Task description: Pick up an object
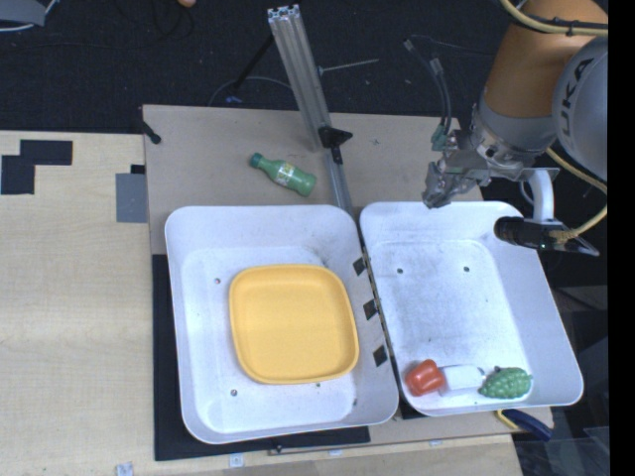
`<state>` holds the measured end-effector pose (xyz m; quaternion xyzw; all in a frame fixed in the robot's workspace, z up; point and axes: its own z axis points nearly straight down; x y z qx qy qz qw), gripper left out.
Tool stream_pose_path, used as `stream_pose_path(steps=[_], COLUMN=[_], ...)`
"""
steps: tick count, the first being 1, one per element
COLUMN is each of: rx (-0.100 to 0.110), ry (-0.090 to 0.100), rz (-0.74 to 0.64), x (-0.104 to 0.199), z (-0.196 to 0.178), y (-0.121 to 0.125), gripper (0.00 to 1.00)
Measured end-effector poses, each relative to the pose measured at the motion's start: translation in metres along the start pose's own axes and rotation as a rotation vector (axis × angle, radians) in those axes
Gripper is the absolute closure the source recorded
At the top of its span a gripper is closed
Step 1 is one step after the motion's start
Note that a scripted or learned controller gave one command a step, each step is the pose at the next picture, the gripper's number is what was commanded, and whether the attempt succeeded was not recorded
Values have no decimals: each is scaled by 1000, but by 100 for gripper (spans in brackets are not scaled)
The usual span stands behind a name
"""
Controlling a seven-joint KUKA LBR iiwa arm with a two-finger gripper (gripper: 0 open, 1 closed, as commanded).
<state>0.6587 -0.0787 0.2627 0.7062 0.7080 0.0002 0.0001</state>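
The hand (439,194) hangs at the far rim of the right bin (466,296); whether it is open or closed cannot be told, and nothing shows in it; a red object (425,376), a white piece (461,377) and a green cluster (506,383) lie along that bin's near edge; a yellow plate (293,322) sits in the left bin (198,266); a green bottle (283,174) lies on the counter (198,157) behind.

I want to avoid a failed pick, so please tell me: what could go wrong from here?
1. The end effector hangs over the far rim of the right bin, away from every object, so a straight descent may grasp nothing.
2. The red item, white item and green item sit crowded against the near wall, leaving little finger room.
3. The green bottle lies outside both bins.
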Motion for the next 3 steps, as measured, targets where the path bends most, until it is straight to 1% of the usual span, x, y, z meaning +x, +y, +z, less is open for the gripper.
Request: stream_pose_path(steps=[1,2,3], rx=[2,1,2], ry=[1,1,1], rz=[-1,-1,-1], x=[51,109,161], z=[8,6,15], y=[-21,-31,-31], gripper=[100,100,100])
